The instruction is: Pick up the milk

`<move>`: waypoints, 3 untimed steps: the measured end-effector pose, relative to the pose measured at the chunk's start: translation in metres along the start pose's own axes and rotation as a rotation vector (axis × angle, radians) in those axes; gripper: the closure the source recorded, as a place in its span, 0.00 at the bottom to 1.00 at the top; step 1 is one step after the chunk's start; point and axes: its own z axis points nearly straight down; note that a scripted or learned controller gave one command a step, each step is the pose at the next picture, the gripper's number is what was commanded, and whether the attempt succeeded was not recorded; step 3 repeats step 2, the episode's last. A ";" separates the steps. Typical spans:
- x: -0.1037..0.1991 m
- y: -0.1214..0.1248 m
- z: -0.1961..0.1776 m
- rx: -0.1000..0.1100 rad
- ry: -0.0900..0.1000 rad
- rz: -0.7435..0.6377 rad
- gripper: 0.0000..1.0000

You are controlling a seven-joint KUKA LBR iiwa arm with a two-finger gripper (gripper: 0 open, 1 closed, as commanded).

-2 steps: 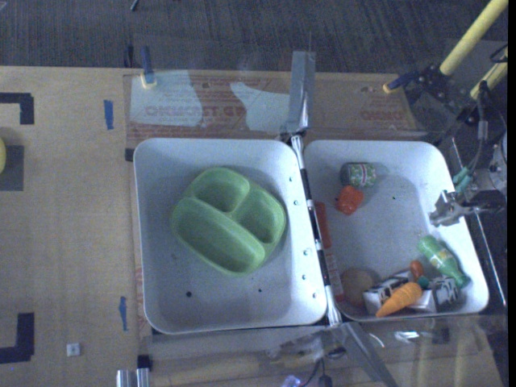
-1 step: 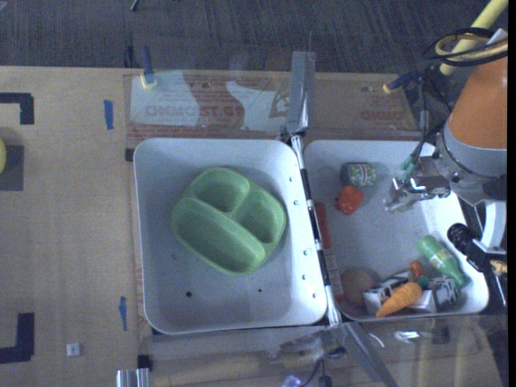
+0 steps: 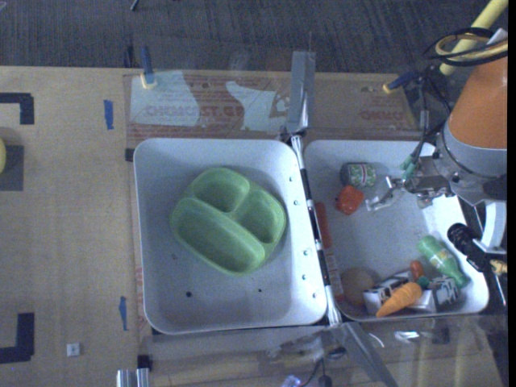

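Note:
The milk (image 3: 377, 296) is a small white carton with dark print. It lies on its side at the front edge of the right bin (image 3: 367, 236), partly covered by an orange carrot (image 3: 401, 298). My gripper (image 3: 382, 195) hangs over the middle of that bin, well behind the milk and just right of a red toy (image 3: 349, 200). It is open, with nothing between its fingers. The arm's orange band (image 3: 482, 111) and grey wrist hide the bin's far right corner.
A grey-green can (image 3: 359, 173) lies behind the red toy. A green bottle (image 3: 441, 257), a brown round item (image 3: 356, 280) and a dark-printed white item (image 3: 446, 292) crowd the front of the right bin. The left bin (image 3: 161, 297) holds a green divided plate (image 3: 228, 219).

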 end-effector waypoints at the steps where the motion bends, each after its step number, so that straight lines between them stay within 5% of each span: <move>1: -0.014 0.010 0.089 0.000 0.000 0.003 0.00; 2: -0.017 -0.049 0.144 -0.001 0.000 -0.086 0.00; 3: -0.017 -0.049 0.144 -0.001 0.000 -0.086 0.00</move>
